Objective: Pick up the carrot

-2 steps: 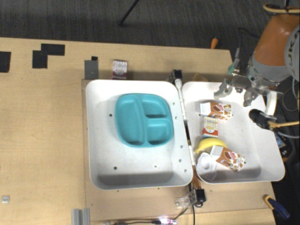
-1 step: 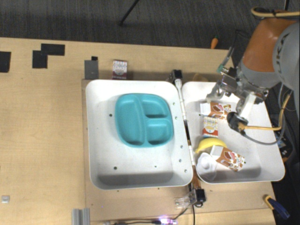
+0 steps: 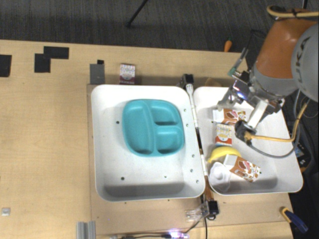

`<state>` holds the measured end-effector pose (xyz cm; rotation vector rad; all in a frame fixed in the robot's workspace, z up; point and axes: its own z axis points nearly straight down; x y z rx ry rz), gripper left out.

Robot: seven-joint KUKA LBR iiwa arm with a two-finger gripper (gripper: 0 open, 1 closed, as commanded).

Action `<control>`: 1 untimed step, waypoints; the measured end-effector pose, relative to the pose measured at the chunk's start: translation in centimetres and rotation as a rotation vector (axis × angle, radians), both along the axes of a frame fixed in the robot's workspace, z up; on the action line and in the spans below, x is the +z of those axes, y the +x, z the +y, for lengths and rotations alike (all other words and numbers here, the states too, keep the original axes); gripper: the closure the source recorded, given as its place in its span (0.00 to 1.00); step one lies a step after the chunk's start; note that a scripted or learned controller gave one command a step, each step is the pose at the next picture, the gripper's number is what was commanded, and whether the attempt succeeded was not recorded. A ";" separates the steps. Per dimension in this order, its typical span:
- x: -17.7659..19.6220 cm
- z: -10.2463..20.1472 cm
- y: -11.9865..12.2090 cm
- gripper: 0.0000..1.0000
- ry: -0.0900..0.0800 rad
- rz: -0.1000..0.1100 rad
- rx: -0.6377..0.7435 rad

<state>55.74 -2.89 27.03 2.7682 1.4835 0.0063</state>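
My gripper (image 3: 228, 102) hangs low over the far part of the right bin (image 3: 279, 183), below the grey wrist and orange band. It sits just above a small brown-and-white carton (image 3: 232, 116) and an orange-and-white packet (image 3: 224, 132). The wrist and its fittings hide the bin floor under and behind the gripper. Nothing can be seen held in it.
Nearer the front of the right bin lie a yellow banana (image 3: 221, 153) and a tipped brown-and-white milk carton (image 3: 238, 169). The left bin (image 3: 107, 148) holds a teal divided plate (image 3: 152, 127). A small patterned box (image 3: 127, 72) stands on the bench behind the left bin.
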 end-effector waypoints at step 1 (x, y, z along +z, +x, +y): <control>4.3 -1.2 -2.2 0.00 0.000 0.000 -0.202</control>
